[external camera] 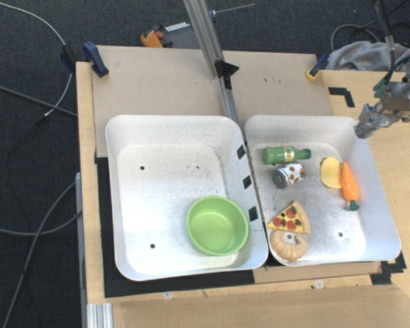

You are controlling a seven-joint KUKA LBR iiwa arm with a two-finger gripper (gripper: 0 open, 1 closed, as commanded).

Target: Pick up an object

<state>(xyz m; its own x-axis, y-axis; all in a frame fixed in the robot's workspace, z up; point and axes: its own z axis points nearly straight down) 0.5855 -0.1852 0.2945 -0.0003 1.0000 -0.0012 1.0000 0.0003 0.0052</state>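
Observation:
The right bin [369, 224] holds several small objects. A green bottle [285, 155] lies on its side near the far wall, with a small red and white can [288, 175] just below it. To their right, a yellow lemon-like piece [331, 172] sits against an orange carrot [349, 185]. A pizza slice [290, 219] and a round bagel [288, 246] lie at the near left corner. My gripper [366, 127] hangs over the bin's far right corner, apart from all the objects, with nothing seen in it.
The left bin [143, 183] holds a green bowl [217, 225] at its near right. A metal pole [208, 39] slants down to the gap between the bins. Blue clamps [96, 59] sit at the board's far corners. Cloth and cables [359, 50] lie at the far right.

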